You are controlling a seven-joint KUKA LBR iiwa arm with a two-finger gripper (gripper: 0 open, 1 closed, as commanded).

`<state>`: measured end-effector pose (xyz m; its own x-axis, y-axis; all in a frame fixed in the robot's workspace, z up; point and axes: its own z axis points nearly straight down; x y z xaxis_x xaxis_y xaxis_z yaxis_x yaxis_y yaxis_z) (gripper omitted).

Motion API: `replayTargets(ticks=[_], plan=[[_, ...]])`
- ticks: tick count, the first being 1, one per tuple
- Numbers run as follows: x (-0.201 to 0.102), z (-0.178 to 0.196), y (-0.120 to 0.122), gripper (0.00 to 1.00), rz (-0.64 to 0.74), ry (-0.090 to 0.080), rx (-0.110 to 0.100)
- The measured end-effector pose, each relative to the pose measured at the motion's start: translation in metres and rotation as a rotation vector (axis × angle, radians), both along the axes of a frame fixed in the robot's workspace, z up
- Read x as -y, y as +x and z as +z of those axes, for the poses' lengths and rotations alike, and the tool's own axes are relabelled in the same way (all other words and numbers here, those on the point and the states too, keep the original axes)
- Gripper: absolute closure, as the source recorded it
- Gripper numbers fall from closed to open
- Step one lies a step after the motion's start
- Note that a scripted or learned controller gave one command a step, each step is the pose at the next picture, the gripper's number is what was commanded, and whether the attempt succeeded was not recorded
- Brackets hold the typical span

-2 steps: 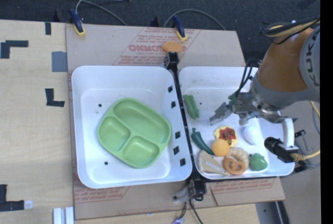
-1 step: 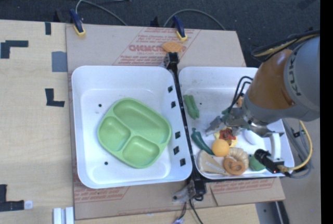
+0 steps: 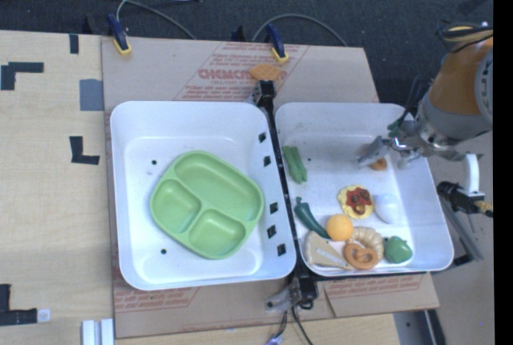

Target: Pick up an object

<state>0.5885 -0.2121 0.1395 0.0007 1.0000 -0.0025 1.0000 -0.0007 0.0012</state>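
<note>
My gripper (image 3: 388, 153) hangs over the upper right part of the right bin (image 3: 337, 120), its fingers spread open with nothing between them. A small orange piece (image 3: 378, 165) lies on the bin floor just below the left fingertip. Further down lie a little pizza (image 3: 356, 200), a white egg (image 3: 386, 209), an orange ball (image 3: 339, 228), a pretzel (image 3: 361, 256), a green bell pepper (image 3: 397, 249) and a pale wedge (image 3: 320, 252). A green cucumber (image 3: 294, 164) and a dark green chili (image 3: 306, 216) lie along the bin's left wall.
The left bin (image 3: 132, 175) holds a green divided plate (image 3: 207, 204). The arm's orange band (image 3: 461, 79) stands past the right bin's far right corner. Clamps (image 3: 119, 37) and cables sit along the cardboard's back edge.
</note>
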Motion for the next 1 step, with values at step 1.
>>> replayTargets(ticks=[1], plan=[[0.0068,-0.0526,0.0404,0.00,0.003,0.001,0.002]])
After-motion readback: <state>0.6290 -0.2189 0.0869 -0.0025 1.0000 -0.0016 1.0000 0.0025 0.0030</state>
